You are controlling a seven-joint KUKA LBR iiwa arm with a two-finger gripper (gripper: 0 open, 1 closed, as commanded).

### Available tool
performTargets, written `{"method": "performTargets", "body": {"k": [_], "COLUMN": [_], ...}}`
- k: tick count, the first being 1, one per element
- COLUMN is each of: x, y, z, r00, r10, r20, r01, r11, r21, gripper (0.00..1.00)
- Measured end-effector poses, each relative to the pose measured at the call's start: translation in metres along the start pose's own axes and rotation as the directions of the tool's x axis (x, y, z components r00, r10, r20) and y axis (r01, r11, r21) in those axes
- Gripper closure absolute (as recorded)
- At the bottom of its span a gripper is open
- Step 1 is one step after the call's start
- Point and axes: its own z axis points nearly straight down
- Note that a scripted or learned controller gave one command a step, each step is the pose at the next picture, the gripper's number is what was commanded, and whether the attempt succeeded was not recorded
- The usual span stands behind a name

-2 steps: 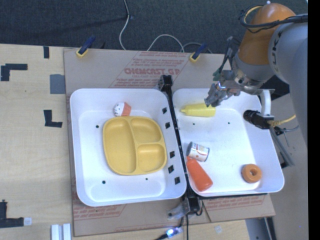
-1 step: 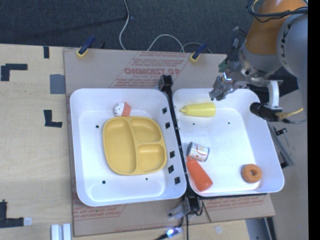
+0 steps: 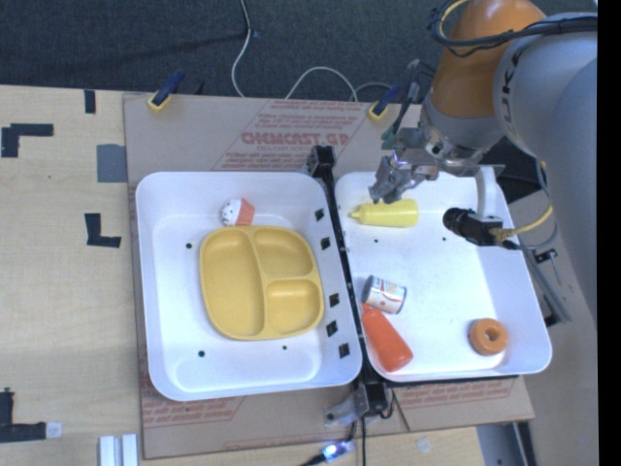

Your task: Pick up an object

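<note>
My gripper (image 3: 390,186) hangs over the far left part of the right bin (image 3: 514,270), its fingers pointing down right above a yellow mustard bottle (image 3: 386,214) that lies on its side. Nothing shows between the fingers. Nearer the front of that bin lie a small silver can (image 3: 384,294), an orange bottle (image 3: 386,342) and a brown donut (image 3: 487,336). The left bin (image 3: 165,289) holds a yellow divided plate (image 3: 260,282) and a small white and orange toy (image 3: 235,212).
A black divider with clips (image 3: 334,260) runs between the two bins. The arm's grey body and orange band (image 3: 485,47) fill the upper right. Cables (image 3: 291,76) lie on the cardboard behind the bins.
</note>
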Motion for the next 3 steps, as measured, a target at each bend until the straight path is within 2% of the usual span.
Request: {"method": "performTargets", "body": {"k": [2,3], "x": [0.094,0.145], "y": [-0.024,-0.032], "z": [-0.009,0.009], "r00": [1.000,1.000], "r10": [-0.001,-0.001], "r20": [0.000,0.000], "r01": [0.001,0.001], "r11": [1.000,1.000], "r21": [0.000,0.002], "gripper": [1.00,1.00]}}
